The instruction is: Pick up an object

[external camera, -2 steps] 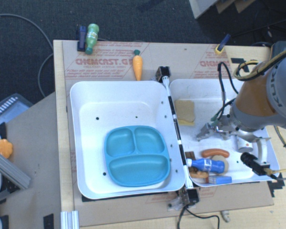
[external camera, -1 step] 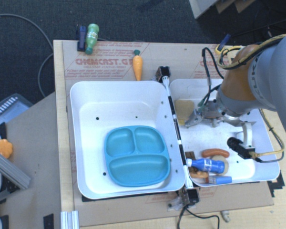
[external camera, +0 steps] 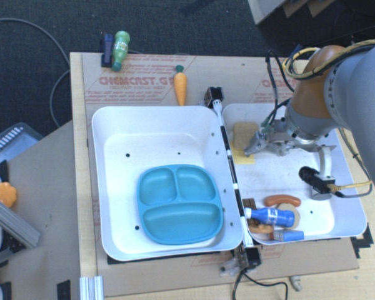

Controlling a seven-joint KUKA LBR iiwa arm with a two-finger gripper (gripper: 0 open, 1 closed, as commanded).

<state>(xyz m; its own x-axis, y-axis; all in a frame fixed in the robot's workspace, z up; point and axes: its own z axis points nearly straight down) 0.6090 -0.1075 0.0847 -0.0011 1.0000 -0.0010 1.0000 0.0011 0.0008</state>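
Blue plastic first: a divided plate (external camera: 179,204) lies in the left bin (external camera: 112,127), toward that bin's 5 o'clock, well apart from the arm. Outside the bins, up at the bench's 11 to 12 o'clock, sit a green bottle (external camera: 120,49) and a toy carrot (external camera: 180,87).

In the right bin (external camera: 347,220), a tan, bread-like slab (external camera: 244,135) lies at about 10 o'clock with a yellow piece (external camera: 244,158) just below it. The gripper (external camera: 262,144) is low at the slab's right edge, close enough to be touching or nearly so. I cannot tell how far its fingers are spread, and nothing is visibly held between them.

At the bin's 6 to 7 o'clock huddle a sausage (external camera: 282,200), a blue-and-white bottle (external camera: 272,217) and a blue marker-like piece (external camera: 289,235).

My guess is the slab is the target. It is flat and sits near the bin wall, so the fingers could slide over it, shove it against the wall, or close on nothing. The yellow piece could also get dragged along.
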